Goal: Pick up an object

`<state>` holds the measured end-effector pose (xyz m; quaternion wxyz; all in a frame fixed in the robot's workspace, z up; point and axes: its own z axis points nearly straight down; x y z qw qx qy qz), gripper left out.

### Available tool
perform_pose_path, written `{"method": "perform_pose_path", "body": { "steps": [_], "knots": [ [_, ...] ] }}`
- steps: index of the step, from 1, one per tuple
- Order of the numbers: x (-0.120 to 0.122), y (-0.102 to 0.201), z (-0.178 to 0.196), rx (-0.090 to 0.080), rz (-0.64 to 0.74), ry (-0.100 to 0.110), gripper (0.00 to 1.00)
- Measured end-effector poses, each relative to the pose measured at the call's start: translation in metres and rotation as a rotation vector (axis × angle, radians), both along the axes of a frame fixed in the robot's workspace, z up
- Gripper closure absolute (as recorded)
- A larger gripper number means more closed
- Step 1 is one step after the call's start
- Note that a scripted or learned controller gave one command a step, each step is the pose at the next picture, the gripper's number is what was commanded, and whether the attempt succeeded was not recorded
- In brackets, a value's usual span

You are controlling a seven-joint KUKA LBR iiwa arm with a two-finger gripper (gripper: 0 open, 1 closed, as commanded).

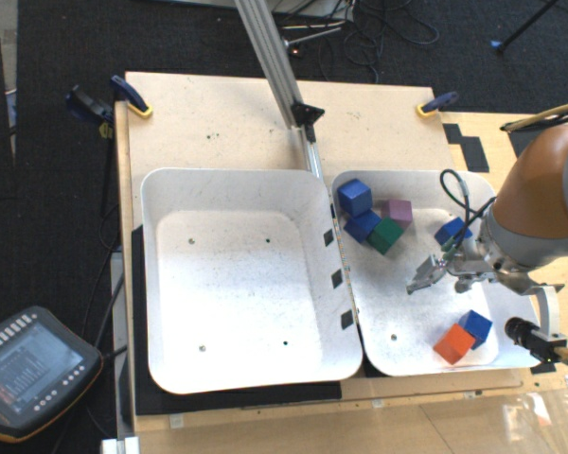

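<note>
Fingers of the gripper (424,280) point down and to the left over a bare patch of the right bin (398,348), and from this slant I cannot tell whether they are spread or pressed together; nothing shows between them. Candidates for the pick lie in two groups in that bin: near its upper left a blue cube (354,197), a second blue cube (362,225), a green cube (385,236) and a purple cube (396,212) crowd together, touching or nearly so, while near the lower right an orange cube (453,344) sits against another blue cube (475,327). One more blue block (450,232) lies just beside the wrist, partly hidden by a cable. The main risk, as I judge it, is a descent onto empty floor, since the tip hangs between the groups and over none of them. Going for the upper cluster could wedge a tip on top of a neighbour or shove the cubes apart instead of closing round one. The orange and blue pair lies near the bin's rim, where the wall could block the approach. The left bin (170,253) holds nothing to grasp
</note>
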<state>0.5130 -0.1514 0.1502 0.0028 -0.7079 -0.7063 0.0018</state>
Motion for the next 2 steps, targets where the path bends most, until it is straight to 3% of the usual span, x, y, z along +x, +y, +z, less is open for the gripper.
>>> {"method": "perform_pose_path", "body": {
  "steps": [1,2],
  "knots": [
    [-0.001,0.001,-0.054,0.001,0.001,0.000,0.00],
    [0.001,0.000,-0.041,-0.002,0.002,-0.008,1.00]
  ]
}}
